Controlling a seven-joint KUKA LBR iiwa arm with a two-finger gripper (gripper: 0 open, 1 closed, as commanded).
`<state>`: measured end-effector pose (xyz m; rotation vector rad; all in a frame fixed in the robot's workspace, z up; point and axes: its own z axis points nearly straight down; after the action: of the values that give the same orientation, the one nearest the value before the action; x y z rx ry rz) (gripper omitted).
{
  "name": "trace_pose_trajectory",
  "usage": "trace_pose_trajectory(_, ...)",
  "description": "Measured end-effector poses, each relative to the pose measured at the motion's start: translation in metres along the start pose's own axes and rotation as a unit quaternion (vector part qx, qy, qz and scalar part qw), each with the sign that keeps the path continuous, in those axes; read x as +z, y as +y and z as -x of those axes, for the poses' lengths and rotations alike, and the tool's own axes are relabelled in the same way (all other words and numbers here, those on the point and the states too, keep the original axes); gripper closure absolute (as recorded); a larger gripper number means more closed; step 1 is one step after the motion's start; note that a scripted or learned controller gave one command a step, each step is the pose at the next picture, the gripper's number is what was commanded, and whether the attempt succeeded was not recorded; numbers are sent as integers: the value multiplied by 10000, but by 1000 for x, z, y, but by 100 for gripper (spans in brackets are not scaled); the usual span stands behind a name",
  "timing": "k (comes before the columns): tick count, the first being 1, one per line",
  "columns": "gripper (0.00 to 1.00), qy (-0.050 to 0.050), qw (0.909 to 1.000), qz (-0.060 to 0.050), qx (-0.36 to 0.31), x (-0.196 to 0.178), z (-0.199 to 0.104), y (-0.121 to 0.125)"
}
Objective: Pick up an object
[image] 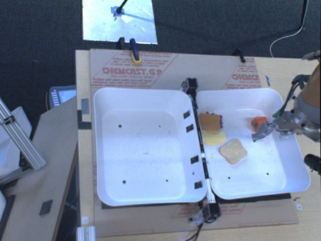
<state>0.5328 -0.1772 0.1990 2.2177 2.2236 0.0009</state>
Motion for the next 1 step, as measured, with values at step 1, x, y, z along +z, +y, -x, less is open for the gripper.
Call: trace_pose_trajectory(1,0,6,10000,51,-53,-18,-65,97)
